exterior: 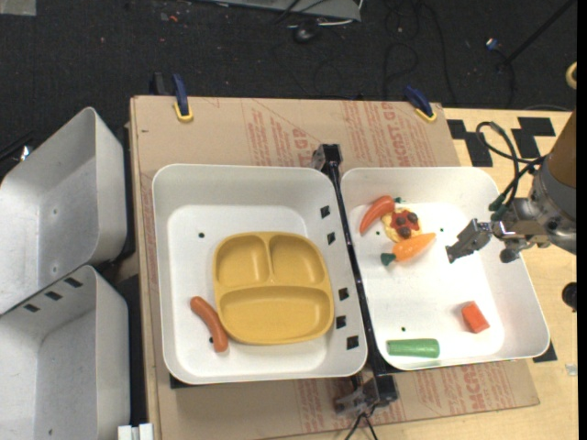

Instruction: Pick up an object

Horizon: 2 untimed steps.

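While the green cucumber [413, 346] lies nearest in the right bin [514, 333], an orange block [474, 317] sits just behind it. The gripper [470, 242] hangs over this bin, holding nothing; whether its fingers are apart I cannot tell. Farther back lie a carrot [412, 246] and red chili [374, 213].

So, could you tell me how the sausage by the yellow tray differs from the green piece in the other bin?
The sausage is reddish-brown and lies at a slant in the left bin, against the yellow tray. The green piece lies nearly level in the right bin, apart from other items. Both are elongated with rounded ends.
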{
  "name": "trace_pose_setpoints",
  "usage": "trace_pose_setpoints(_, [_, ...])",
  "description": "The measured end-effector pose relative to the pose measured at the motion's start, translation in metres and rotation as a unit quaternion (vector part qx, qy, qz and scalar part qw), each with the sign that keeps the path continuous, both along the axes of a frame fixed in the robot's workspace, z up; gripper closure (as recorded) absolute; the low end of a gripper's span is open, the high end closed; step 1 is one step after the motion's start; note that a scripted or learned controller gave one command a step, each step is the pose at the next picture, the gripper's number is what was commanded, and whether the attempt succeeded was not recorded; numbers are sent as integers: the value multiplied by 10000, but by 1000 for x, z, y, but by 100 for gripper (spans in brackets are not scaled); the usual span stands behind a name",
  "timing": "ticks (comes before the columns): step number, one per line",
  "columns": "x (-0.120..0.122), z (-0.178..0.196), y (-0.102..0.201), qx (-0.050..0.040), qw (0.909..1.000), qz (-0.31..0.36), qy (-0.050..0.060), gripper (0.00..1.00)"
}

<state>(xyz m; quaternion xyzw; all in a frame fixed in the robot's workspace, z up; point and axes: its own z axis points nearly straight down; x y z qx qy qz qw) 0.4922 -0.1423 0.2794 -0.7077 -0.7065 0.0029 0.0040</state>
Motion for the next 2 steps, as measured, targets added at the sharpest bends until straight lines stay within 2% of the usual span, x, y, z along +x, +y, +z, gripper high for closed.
trace_pose_setpoints(1, [2, 5, 0, -9, 10000, 15, -47, 0])
trace_pose_setpoints(2, [-4, -55, -6, -2, 10000, -5, -19, 0])
